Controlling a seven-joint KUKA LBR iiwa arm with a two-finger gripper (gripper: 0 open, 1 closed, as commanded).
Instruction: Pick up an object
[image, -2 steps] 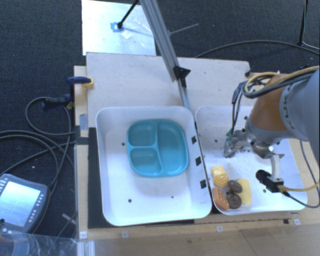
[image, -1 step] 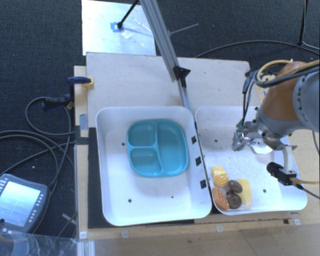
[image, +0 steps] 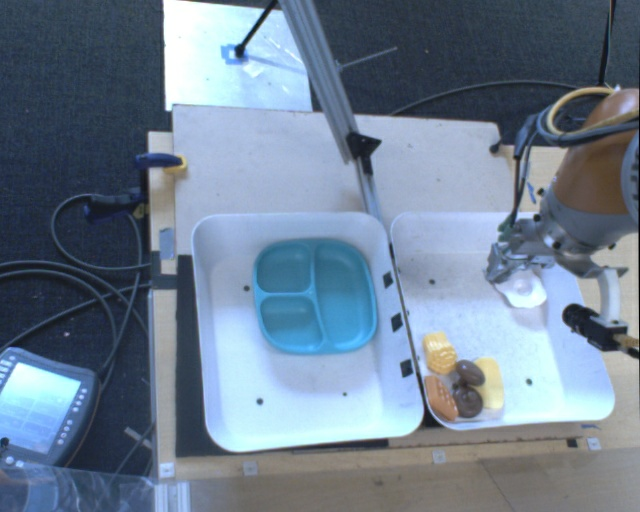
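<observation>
Fingers (image: 512, 272) above pale white object (image: 524, 291)

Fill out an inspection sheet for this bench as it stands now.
Surface: pale bench board bearing the left bin and right bin side by side.
Job's things: small toy pieces, yellow, orange and brown, clustered in the right bin's near left corner; a white object under the gripper.
Clutter: teal divided plate in the left bin.
Grippers: gripper low over the right bin's far side; state of jaws unclear.
Cables: black cables looping on the floor left of the bench.
Surroundings: dark carpet, teach pendant at lower left, metal pole slanting over the bench.
</observation>
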